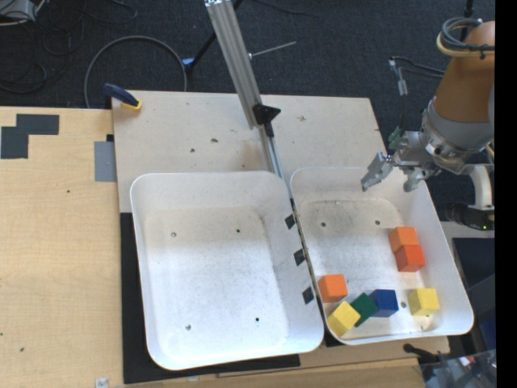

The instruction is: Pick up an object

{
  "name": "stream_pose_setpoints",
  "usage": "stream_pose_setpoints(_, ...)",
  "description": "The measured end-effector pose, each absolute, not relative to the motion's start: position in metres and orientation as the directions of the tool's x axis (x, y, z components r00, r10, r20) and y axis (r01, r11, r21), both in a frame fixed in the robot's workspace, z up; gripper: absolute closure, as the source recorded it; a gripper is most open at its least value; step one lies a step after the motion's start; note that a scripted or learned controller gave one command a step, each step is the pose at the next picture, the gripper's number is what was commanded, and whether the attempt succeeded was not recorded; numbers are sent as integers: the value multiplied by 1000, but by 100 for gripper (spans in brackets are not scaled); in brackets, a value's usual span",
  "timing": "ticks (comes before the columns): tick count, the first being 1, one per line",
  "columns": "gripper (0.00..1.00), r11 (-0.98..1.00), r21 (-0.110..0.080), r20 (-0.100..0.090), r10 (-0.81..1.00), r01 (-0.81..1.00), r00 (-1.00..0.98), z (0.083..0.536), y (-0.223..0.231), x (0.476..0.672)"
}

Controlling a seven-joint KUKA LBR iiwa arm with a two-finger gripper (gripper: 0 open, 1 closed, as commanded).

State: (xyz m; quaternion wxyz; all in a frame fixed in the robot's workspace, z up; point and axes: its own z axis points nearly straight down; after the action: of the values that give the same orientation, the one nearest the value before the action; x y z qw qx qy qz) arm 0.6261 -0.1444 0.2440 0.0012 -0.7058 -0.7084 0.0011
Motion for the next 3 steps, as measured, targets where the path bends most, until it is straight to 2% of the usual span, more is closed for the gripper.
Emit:
stream_pose_setpoints(1, 0, -4, -11, 1, 1000, 1000, 4, 148, -204, 608)
stream_pose_setpoints(2, 0, 1, 1, 0, 1000, 1000, -1, 112, -207, 596)
stream_pose_setpoints(3, 0, -2, -7, 3, 1000, 1000, 2, 108, -202, 521)
